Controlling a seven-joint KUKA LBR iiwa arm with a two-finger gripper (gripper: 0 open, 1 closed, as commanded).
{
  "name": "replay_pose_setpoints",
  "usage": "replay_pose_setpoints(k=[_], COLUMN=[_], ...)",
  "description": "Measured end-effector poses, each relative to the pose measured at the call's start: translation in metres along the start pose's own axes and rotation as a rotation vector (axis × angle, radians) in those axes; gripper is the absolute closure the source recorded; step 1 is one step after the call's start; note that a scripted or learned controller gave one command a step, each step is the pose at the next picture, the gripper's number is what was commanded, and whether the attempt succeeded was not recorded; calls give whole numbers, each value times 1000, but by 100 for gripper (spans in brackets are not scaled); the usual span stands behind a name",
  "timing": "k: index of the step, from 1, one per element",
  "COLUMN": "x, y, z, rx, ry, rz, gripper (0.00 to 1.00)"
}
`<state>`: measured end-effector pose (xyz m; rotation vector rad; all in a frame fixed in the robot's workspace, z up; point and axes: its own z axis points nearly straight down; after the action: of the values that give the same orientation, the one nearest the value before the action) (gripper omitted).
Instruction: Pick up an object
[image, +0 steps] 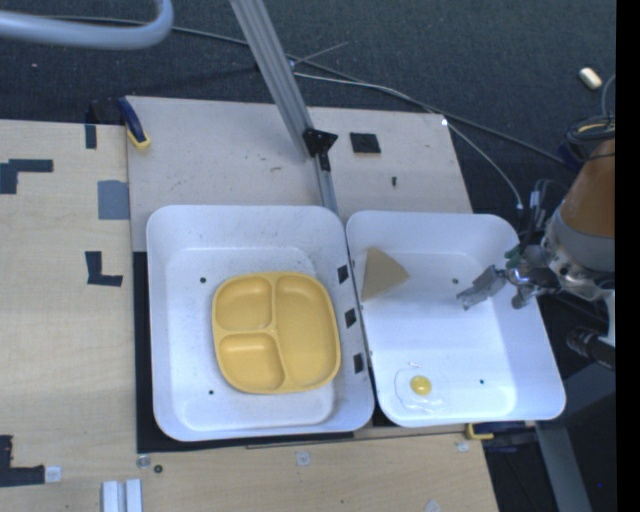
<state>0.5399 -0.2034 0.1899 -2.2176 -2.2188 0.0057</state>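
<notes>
While the gripper (493, 285) hangs over the right bin's (520, 395) right edge — fingers spread, nothing between them — a fried egg (419, 388) lies near its front edge, a tan wedge (382, 272) at its back-left corner; a yellow divided plate (275, 332) fills the left bin (175, 250).

Pale wooden surface (60, 300) with dark tape patches, lighter board (250, 160) laid on it beneath the bins, dark grey carpeted floor (450, 50) beyond the board's far edge, thin cables (480, 150) trailing across the floor, slanted metal pole (285, 85) rising over the board, even overhead light
</notes>
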Motion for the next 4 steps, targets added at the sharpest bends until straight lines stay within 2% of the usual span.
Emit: replay_pose_setpoints(k=[1,2,3,4], x=[-7,-7,-8,-2], y=[6,7,9,11], z=[56,105,92,49], rx=[0,-8,-14,-7], ry=[0,-4,-7,-1], rz=[0,1,0,-1], gripper=[0,0,100,100])
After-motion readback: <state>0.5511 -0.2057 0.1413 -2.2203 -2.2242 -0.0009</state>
